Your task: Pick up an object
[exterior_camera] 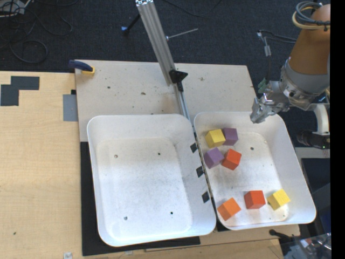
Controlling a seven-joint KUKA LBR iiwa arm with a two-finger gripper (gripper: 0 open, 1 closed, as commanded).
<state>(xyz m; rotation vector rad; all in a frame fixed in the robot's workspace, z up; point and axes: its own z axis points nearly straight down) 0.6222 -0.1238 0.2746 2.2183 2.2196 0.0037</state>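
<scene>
The right bin (294,158) holds several small blocks. A yellow block (215,138) and a purple block (230,136) sit together near its far left. Just below them lie a second purple block (213,157) and a red-orange block (232,159). Along the near edge are an orange block (229,208), a red block (254,199) and another yellow block (278,199). My gripper (260,114) hangs over the bin's far right corner, apart from every block. Nothing shows between its fingers.
The left bin (102,144) lies beside the right one, with black clips along the shared edge. A slanted aluminium bar (159,36) rises behind the bins. A blue and yellow clamp (82,66) lies at the bench's far left.
</scene>
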